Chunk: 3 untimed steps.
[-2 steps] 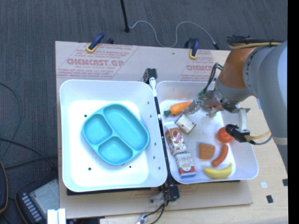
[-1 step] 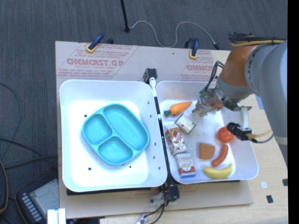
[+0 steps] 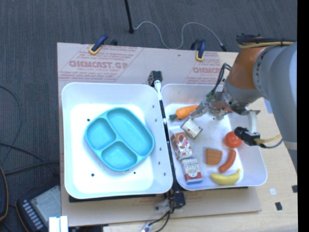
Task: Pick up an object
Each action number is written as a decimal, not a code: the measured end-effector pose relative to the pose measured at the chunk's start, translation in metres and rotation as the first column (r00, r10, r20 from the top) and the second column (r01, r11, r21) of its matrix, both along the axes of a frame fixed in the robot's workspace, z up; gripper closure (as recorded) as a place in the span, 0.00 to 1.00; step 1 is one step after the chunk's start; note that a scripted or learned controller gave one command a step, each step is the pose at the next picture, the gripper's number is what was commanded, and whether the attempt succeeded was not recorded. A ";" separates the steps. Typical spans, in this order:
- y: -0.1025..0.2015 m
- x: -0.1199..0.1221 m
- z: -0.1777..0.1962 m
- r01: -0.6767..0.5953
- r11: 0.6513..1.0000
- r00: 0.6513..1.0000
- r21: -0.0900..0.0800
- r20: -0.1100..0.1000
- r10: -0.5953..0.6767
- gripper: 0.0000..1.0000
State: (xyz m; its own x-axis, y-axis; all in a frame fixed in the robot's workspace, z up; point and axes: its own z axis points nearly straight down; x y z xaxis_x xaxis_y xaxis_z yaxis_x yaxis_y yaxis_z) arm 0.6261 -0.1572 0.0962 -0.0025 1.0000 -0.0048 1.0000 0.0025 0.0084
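- The blue 3-compartment plate (image 3: 119,138) lies alone in the left bin (image 3: 72,100), likely a drop-off spot.
- The right bin (image 3: 258,170) holds the candidate objects; the carrot (image 3: 185,111) and small box (image 3: 191,128) sit nearest the gripper (image 3: 208,108).
- Whether its jaws are open, I cannot tell.

We see the gripper (image 3: 205,108) low over the right bin (image 3: 258,170), just beside the toy carrot (image 3: 185,112); the blue divided plate (image 3: 119,138) lies left of the carrot.

Red print reading "CHEMCAST GP" runs across the brown board (image 3: 120,62) at upper left. A partial repeat at upper right is unreadable.
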 end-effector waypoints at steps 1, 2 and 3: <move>0.000 0.000 0.010 -0.001 1.000 1.000 0.000 0.000 0.001 1.00; 0.000 0.000 0.010 -0.001 1.000 1.000 0.000 0.000 0.001 0.00; 0.026 -0.049 -0.008 0.003 1.000 1.000 0.000 0.000 -0.003 0.00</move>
State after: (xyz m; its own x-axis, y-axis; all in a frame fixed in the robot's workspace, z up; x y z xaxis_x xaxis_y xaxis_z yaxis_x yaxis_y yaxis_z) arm 0.5773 -0.1312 0.0881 0.0003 1.0000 -0.0044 1.0000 -0.0003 0.0080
